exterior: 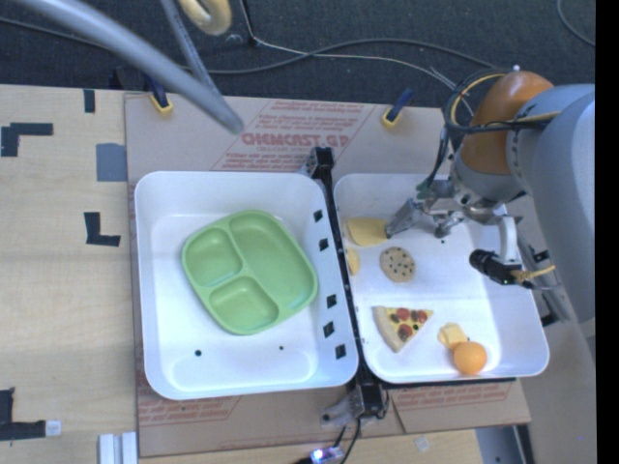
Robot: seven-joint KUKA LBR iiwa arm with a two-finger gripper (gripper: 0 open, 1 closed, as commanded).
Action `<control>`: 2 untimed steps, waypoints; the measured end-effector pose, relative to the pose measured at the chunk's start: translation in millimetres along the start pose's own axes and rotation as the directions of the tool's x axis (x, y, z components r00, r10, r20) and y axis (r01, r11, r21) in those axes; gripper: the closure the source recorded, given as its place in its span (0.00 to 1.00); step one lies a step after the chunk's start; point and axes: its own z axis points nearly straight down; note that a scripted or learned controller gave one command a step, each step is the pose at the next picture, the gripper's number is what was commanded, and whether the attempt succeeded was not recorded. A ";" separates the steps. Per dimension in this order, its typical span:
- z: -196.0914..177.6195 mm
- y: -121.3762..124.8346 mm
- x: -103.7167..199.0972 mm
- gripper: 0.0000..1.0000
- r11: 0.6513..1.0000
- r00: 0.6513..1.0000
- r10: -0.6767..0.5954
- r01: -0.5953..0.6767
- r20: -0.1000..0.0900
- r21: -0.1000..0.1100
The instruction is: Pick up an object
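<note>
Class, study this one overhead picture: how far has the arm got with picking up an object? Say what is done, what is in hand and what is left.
Done: the arm has reached into the right bin, its gripper low beside the yellow piece. In hand: nothing visibly lifted; the cookie, pizza slice and orange lie on the bin floor. The green tray sits in the left bin. Left: grip something and raise it.

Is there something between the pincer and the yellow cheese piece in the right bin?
Nothing visible stands between them. The pincer is low in the right bin, its tip right beside the cheese piece. The cookie lies just below it, off the path; the pizza slice and orange are farther away.
</note>
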 end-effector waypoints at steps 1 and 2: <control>-11.6 1.0 -0.3 1.00 1.000 1.000 -0.001 0.001 0.002 -0.004; -73.1 9.1 1.3 1.00 1.000 1.000 0.001 -0.001 -0.002 -0.005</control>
